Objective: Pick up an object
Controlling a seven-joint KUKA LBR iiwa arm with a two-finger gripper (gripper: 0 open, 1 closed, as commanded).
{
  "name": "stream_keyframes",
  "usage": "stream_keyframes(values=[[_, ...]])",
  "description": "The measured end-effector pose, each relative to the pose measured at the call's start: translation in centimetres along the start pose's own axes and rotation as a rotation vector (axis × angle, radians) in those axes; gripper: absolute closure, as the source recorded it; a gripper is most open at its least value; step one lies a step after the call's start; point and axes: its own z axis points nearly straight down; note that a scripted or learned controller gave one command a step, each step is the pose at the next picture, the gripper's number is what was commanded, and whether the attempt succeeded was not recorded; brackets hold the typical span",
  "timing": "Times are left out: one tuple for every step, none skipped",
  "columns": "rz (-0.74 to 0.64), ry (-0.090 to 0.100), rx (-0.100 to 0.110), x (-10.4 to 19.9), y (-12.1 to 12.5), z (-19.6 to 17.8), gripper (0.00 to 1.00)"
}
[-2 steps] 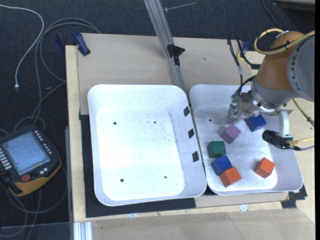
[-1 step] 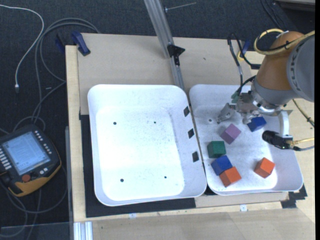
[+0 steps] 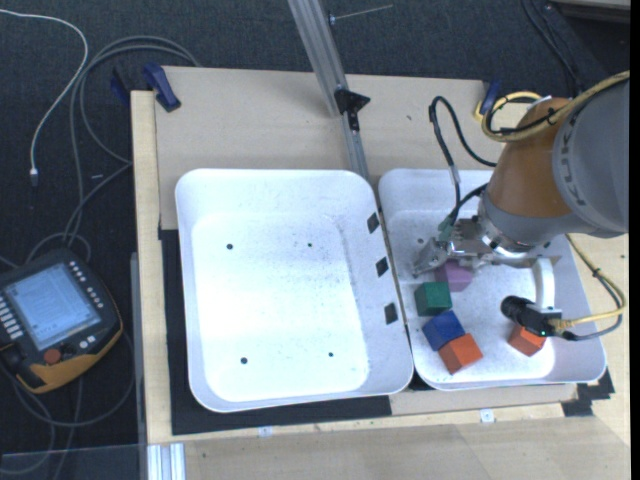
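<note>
Over right bin (image 3: 400,208), gripper (image 3: 447,258) down on pink object (image 3: 459,276); finger state unclear; green cube (image 3: 434,298) at seven o'clock; next, close and lift.

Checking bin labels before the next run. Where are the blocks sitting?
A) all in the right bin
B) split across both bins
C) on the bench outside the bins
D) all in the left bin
A: the green block, blue block and orange block all lie in the right bin, below the gripper.
</note>
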Motion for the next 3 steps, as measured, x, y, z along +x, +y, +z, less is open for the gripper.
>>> stream_keyframes(values=[[0.001,-0.002,-0.008,-0.2,0.2,-1.2,1.00],[-0.004,0.000,-0.011,7.1,-6.4,-10.0,1.00],[-0.008,0.000,-0.004,18.3,-7.7,-9.5,1.00]])
